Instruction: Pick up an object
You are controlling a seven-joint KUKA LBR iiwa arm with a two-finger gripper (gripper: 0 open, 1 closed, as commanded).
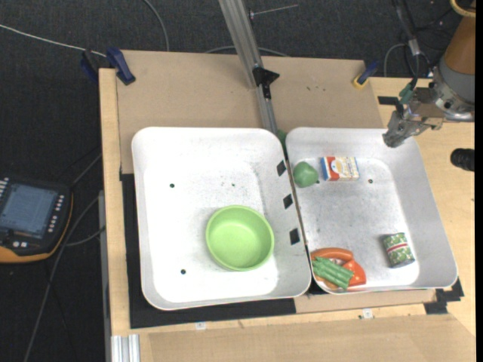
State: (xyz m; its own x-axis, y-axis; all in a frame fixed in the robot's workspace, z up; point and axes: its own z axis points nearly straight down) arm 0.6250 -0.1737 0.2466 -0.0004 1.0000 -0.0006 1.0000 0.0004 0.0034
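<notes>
Gripper [394, 137] hovers over the right bin's [423, 202] far edge; jaws' opening you cannot tell. Small carton [339, 169]: probably light, stiff; grip its flat sides.

There were two white bins on the bench, a left bin [155, 202] and a right bin [423, 202]. The left bin held one thing, a green bowl [239, 237]. The right bin held four things: one green ball [305, 174], one small carton [339, 169], one green can [397, 249] and one orange dish [337, 268] with green vegetables on it. One arm [460, 66] with one gripper [397, 133] was there. Two blue clamps [119, 65] were at the left back corner of the bench and one more clamp [366, 72] at the right back. One handheld screen [29, 216] lay on the floor
</notes>
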